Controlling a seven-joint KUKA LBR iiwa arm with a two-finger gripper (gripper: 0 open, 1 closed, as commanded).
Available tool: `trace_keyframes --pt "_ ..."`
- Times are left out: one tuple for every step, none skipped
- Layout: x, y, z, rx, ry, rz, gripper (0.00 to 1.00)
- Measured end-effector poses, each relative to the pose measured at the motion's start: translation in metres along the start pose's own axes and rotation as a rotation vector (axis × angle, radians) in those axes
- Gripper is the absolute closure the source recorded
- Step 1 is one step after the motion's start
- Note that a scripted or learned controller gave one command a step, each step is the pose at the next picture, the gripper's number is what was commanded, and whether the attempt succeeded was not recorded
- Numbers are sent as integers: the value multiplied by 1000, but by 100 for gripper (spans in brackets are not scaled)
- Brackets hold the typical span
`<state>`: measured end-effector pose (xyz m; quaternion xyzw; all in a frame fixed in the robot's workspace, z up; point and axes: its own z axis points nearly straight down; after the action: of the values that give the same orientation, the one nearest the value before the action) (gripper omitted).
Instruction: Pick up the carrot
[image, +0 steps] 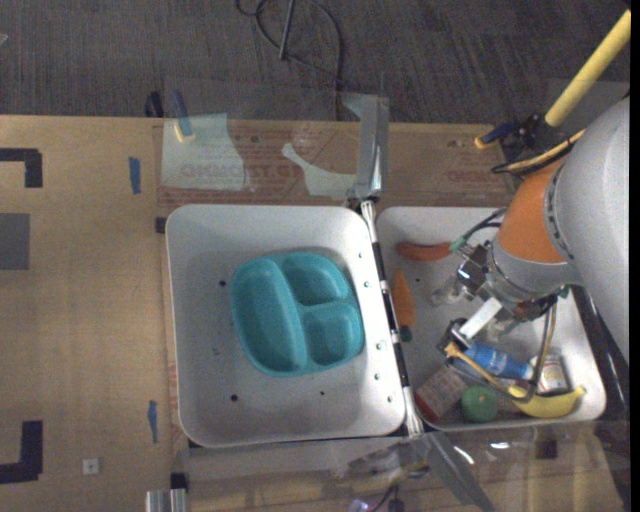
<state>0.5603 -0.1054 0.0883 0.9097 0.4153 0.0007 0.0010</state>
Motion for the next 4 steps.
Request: trace_keyframes --pt "0 0 -11 -1 -3 -2 100" --pt "-30 -71 -96 7 -3 190 100" --pt "-36 -76 -100 7 -3 293 100" --pt "32 -123 -113 4 -4 618 100"
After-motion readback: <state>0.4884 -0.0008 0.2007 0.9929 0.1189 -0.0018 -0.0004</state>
